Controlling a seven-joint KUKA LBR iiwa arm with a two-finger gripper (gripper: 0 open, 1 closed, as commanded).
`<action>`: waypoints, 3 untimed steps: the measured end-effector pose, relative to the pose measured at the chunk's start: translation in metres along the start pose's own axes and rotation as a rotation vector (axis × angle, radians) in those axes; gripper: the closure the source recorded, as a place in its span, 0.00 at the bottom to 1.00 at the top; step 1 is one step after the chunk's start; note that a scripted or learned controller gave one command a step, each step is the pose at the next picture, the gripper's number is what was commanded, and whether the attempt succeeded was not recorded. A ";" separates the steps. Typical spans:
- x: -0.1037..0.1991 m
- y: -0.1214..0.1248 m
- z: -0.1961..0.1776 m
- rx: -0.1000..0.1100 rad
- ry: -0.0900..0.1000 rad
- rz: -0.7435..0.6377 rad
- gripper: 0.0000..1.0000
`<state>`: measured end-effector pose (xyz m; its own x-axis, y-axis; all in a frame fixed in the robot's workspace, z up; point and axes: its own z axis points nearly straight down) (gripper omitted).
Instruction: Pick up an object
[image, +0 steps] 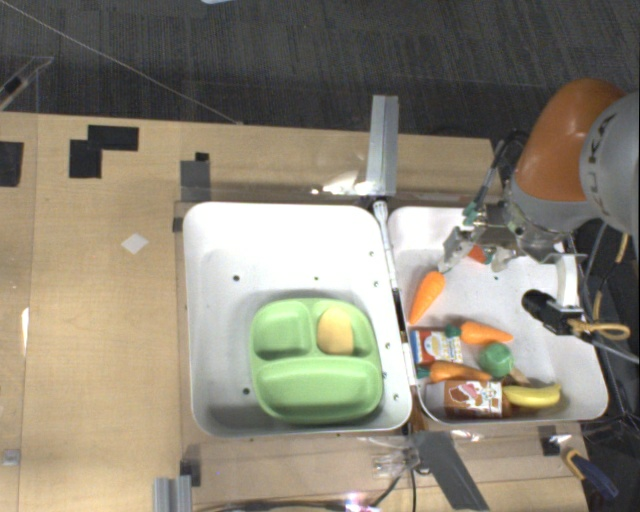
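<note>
Two white bins side by side on a wooden bench: left bin (215, 300) with a green divided tray (300, 385) and a yellowish round fruit (337, 330) in the tray's upper right compartment. Right bin (425, 225) crowded along its near side: carrot (428, 293) tilted by the divider, a second carrot (485, 333), a small carton (437, 347), a green round piece (495, 358), a brown juice box (472, 399), a banana (530, 396) at the near corner.

Grey arm (570, 160) with orange band reaching in from the right, gripper (480, 250) hanging over the far part of the right bin, fingers apparently spread, nothing between them. Approach step by the look of it, no pick yet made. Nearest candidate: the tilted carrot, just beside the gripper on its near-left. Next move likely a short shift toward it, a descent, fingers straddling its narrow width.

Hard to make out: fingertips small and blurred, a reddish speck between them unclear; a dark part right of the gripper unidentifiable; carton labels illegible.
</note>
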<state>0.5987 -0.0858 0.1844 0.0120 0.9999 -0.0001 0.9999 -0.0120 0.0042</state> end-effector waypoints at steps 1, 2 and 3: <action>-0.020 -0.080 0.087 -0.006 0.000 0.039 0.00; -0.020 -0.079 0.076 -0.008 0.001 0.038 1.00; -0.020 -0.079 0.076 -0.008 0.001 0.038 0.00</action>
<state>0.5201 -0.1046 0.1077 0.0502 0.9987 0.0010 0.9987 -0.0502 0.0120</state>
